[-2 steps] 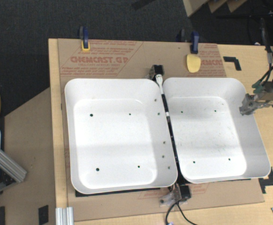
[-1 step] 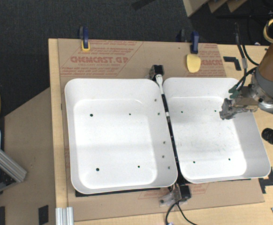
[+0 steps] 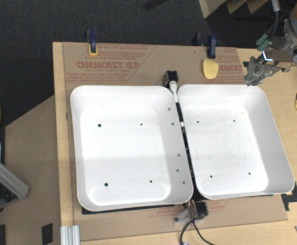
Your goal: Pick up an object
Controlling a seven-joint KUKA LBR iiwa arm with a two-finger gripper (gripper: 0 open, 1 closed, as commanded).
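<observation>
Pale yellow rounded lump (image 3: 210, 68) sits on the brown cardboard-covered worktop (image 3: 113, 60), just behind the right shallow white bin (image 3: 276, 142) and right under a blue clamp (image 3: 212, 46). Left shallow white bin (image 3: 79, 137) lies beside it, touching. Grey gripper (image 3: 254, 71) hovers off the right bin's back corner, near the lump; can't tell how it's set.

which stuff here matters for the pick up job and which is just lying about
For the job:
- gripper, above the right bin's far right corner
- left bin
- right bin

Just lying about:
- yellow piece on the board beyond the bins
- two blue clamps on the board's far edge
- cable at the near edge
</observation>
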